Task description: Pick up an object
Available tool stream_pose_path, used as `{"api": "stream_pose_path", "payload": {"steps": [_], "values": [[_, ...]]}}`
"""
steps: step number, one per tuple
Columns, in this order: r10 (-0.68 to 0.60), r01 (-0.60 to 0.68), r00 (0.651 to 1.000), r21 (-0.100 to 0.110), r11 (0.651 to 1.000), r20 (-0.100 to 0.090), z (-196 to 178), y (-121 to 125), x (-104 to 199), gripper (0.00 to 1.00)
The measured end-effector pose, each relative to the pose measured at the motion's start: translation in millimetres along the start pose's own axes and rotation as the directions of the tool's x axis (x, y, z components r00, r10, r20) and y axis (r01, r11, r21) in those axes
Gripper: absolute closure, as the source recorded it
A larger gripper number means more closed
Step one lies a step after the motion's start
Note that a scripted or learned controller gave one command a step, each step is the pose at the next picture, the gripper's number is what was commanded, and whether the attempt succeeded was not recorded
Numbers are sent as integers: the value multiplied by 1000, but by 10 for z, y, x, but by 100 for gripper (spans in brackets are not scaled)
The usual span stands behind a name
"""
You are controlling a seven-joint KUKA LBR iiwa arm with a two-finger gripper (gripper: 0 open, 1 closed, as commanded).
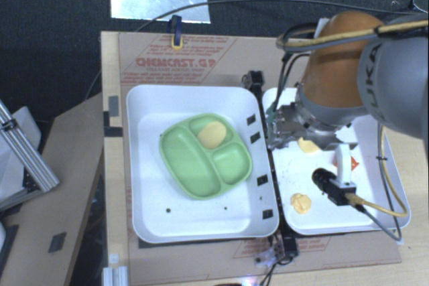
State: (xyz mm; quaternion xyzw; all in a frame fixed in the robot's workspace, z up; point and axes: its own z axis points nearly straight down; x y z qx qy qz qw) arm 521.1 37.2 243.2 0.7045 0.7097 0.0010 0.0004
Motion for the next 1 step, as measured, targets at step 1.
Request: {"api": "stream_pose_path", "payload": {"steps": [1], "values": [[0,0,1000,1,1000,0,57,-100,409,100]]}}
